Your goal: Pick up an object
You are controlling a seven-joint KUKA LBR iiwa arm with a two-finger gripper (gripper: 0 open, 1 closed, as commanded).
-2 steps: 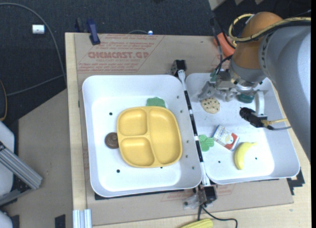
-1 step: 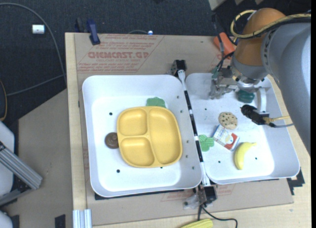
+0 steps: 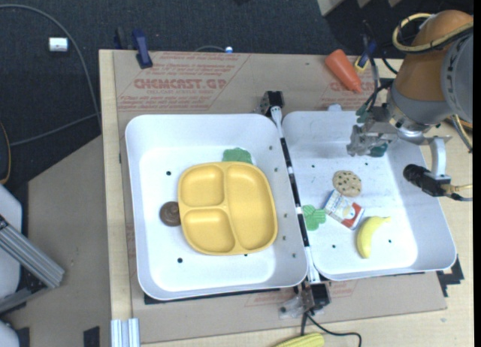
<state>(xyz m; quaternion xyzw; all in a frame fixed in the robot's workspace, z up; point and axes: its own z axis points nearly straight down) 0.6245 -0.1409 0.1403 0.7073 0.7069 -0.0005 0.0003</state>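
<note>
A: From the overhead camera, where's the gripper (image 3: 367,143)?

B: Over the right bin (image 3: 421,251), at its far side, nothing between its fingers; open or closed I can't tell.

A: Best target?

B: The toy banana (image 3: 370,234) near the front edge, beside a small packet (image 3: 344,209) and a cookie (image 3: 346,182). It's probably light, stiff and smooth; I'd pinch across its middle.
</note>
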